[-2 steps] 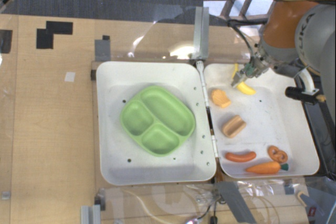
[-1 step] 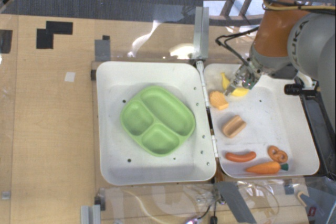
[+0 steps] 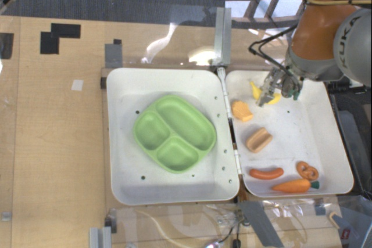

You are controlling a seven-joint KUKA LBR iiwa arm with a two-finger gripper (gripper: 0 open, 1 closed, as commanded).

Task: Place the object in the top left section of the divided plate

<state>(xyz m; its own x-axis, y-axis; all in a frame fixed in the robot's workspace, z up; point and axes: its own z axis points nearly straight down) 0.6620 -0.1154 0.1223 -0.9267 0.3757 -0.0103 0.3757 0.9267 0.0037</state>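
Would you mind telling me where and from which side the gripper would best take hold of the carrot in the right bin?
Probably across the middle of the carrot, coming straight down. It lies flat and lengthwise along the right bin's near wall, green end right, so fingers closing across its narrow width should fit; the pretzel sits close behind.

The only writing that can be read is on the arm [image 3: 343, 38], at the right edge of the view. On its grey housing, beside the orange band, stand dark capital letters. They run sideways and the frame cuts them, so only "KU" and perhaps a part of "K" are clear; it looks like the start of the brand name KUKA. The black shapes on the bench [image 3: 58, 125] at the upper left are plain blocks, not letters or numbers.
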